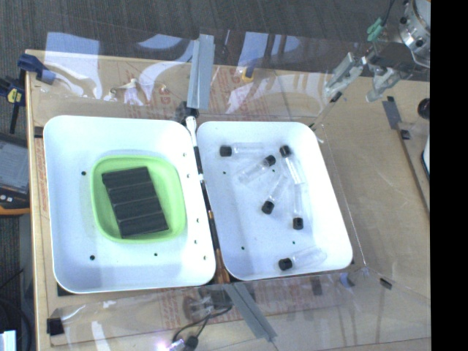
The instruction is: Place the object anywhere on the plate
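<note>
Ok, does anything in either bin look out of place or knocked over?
The clear vials in the right bin lie on their sides, strewn at different angles rather than lined up. In the left bin, the green plate already holds a dark ridged block. The gripper hangs outside the bins, jaws open with nothing between them.

Two shallow white bins sit side by side on a pale wooden counter (380, 196), the left bin (58, 196) and the right bin (241, 251) touching along their inner edges. A grey metal bar (199, 72) stands at the far side, just above the seam between them. A second grey bar (252, 316) lies slanted at the near edge, beside a tangle of cable (191, 307). A blue clamp (33, 66) grips the counter's far left corner. Dark carpet (146, 6) lies beyond
</note>
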Robot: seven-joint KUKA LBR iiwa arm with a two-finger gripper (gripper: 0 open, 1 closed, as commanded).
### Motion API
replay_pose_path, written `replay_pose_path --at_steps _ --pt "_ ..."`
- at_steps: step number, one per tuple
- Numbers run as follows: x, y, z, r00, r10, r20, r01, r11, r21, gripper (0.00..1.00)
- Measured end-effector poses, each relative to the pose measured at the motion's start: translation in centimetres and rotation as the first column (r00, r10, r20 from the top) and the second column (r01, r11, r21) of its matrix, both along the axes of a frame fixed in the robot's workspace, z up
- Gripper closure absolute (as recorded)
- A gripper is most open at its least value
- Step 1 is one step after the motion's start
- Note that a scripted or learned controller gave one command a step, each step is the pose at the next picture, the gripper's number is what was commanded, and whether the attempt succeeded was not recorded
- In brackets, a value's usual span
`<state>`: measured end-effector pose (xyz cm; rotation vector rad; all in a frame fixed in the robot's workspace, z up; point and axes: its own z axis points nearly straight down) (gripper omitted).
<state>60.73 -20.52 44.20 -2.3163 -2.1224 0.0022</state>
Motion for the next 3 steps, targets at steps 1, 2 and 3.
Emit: replay_pose_path --at_steps 1,2,3 --pt "5.0 0.5 -0.1 0.994 -0.105 -0.002 0.105 0.994 0.000 0.00" --pt "4.7 0.3 -0.1 0.977 -0.211 -0.006 0.211 0.977 0.001 0.00" --pt "0.2 0.3 0.0 0.961 -0.275 -0.002 0.275 0.961 0.002 0.00"
